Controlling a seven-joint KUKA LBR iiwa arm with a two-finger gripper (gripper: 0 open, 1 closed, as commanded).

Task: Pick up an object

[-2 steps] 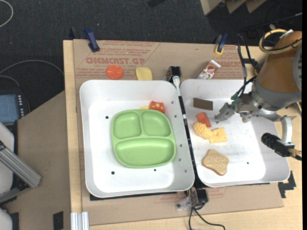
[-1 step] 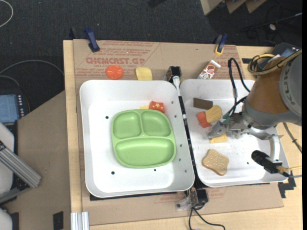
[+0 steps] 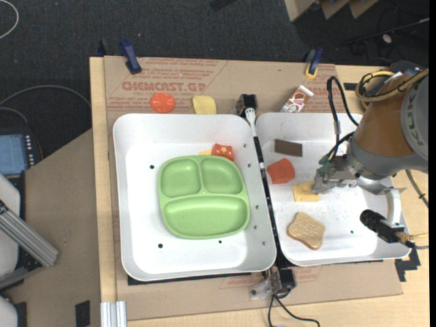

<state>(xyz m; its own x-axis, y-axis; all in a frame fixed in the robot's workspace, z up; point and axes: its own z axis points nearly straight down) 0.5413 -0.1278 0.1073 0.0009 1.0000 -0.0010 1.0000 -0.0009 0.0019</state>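
- Camera view: end effector low in right bin, at the right edge of yellow cheese slice; opening and grip impossible to tell.
- Near it: red piece, brown block, toast.
- In left bin: green divided plate.

The arm runs off the right edge, so only its wrist end and orange band show. The gripper sits low over the yellow cheese-like piece, covering that piece's right corner, and its fingers are too small and dark to tell apart. A red block and a yellow sliver beside it are partly hidden behind the far rim of the green divided plate. The label on the small packet above the right bin is too small to read.
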